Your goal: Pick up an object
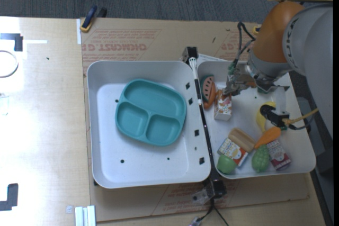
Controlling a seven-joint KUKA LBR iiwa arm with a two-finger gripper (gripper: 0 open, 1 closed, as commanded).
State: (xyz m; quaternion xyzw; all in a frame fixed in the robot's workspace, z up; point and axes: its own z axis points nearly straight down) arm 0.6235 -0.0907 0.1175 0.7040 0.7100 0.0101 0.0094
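My gripper [230, 88] hangs over the back left part of the right bin [303, 166]. It sits right at the top of a small white and red milk carton [223, 108], which stands on the bin floor. I cannot see whether the carton is held. Left of the carton, a watermelon slice [207, 86] and an orange piece [212, 96] lean by the bin wall. Nearer the front lie a yellow banana [262, 118], a carrot [268, 136], a tan block [241, 138], a small box [232, 150], a green apple [226, 165], a green fruit [260, 159] and a red and white carton [278, 155].
The left bin [106, 166] holds a teal divided plate [151, 112]. Between the bins runs a black-clipped divider [200, 114]. The arm's orange band [273, 34] and grey body fill the upper right, with cables trailing across the bin's right side. Cardboard lies beneath both bins.
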